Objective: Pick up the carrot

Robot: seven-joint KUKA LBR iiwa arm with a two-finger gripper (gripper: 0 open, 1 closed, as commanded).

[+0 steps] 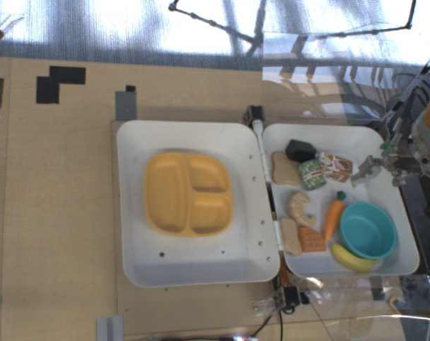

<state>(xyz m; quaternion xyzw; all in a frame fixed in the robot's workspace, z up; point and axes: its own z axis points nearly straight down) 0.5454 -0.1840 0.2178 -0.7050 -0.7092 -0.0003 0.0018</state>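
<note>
Pale wood-grain counter (58,226) carries two shallow white bins side by side. Nearest the camera in the right bin (414,265) lies a yellow banana (353,258), touching the near rim of a teal bowl (368,230). Just left of the banana sits an orange wedge-shaped toy (312,241) beside a tan bread-like piece (291,236). The carrot (333,217), orange with a green top, lies tilted against the bowl's left side, with a croissant (300,208) just to its left. Farther back are a tan slice (286,168), a green-and-white block (313,175), a red-and-white packet (335,166) and a black item (300,150) near the far wall. The left bin (129,190) holds a yellow divided plate (187,192). The end effector (367,170) hangs over the right bin's far right part, well apart from the carrot; whether it is released or clenched cannot be told.
</note>
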